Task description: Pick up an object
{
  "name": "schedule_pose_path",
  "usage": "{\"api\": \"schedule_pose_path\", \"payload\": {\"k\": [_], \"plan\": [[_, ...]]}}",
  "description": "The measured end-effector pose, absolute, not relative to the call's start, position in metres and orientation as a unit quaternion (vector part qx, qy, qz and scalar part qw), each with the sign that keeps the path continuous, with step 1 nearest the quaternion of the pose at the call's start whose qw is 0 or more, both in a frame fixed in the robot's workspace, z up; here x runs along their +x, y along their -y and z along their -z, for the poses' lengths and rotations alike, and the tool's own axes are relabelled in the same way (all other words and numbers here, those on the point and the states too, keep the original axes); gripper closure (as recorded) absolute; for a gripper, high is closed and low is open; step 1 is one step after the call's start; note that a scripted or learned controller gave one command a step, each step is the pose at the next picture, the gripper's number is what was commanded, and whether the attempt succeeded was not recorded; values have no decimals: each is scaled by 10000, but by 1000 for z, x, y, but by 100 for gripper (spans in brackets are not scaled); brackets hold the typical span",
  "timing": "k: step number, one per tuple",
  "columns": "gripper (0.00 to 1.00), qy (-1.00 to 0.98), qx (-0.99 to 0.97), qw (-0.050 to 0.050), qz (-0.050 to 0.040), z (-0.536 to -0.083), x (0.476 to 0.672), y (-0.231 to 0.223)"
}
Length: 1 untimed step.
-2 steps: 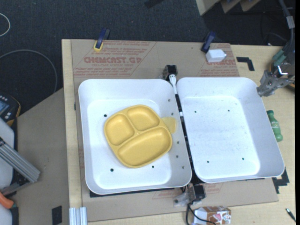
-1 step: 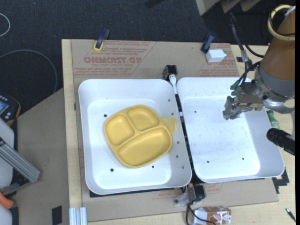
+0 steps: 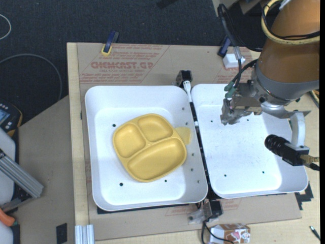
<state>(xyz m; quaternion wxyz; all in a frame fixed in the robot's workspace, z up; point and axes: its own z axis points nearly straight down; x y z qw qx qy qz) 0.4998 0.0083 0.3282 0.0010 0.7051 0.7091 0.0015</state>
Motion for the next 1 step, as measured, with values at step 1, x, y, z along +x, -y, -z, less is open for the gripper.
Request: {"api": "schedule_pose_path", "payload": {"k": [1], "plan": [[100, -7097, 7045, 22, -41, -398, 479, -57]]}}
